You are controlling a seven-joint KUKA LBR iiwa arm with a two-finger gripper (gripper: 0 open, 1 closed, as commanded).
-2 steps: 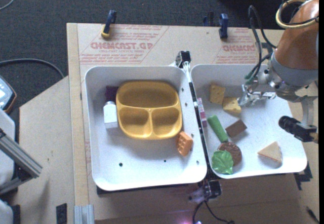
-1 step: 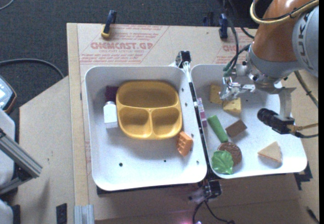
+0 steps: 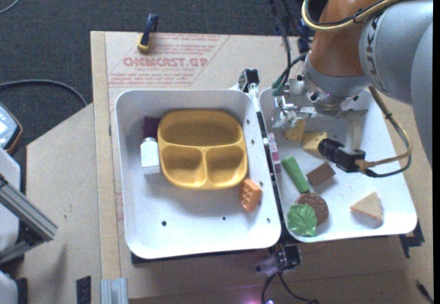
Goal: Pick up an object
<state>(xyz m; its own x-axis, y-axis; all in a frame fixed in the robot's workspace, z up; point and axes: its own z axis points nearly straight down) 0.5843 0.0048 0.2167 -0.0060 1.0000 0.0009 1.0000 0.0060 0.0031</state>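
My gripper (image 3: 289, 119) is low over the upper left part of the right bin (image 3: 388, 158), with the grey arm and its orange band (image 3: 344, 7) above it. Two tan pieces (image 3: 313, 141) lie just under and beside it. I cannot tell whether it touches them. Further down the right bin lie a green stick (image 3: 295, 173), a brown square block (image 3: 320, 175), a round brown cookie (image 3: 316, 203), a green leaf (image 3: 301, 220) and a pale cheese wedge (image 3: 368, 208).
The left bin (image 3: 130, 179) holds a yellow divided tray (image 3: 203, 148), a white bottle (image 3: 150, 155), a dark purple item (image 3: 151, 124) and an orange block (image 3: 251, 194). A black cable with a plug (image 3: 338, 153) trails from the arm across the right bin.
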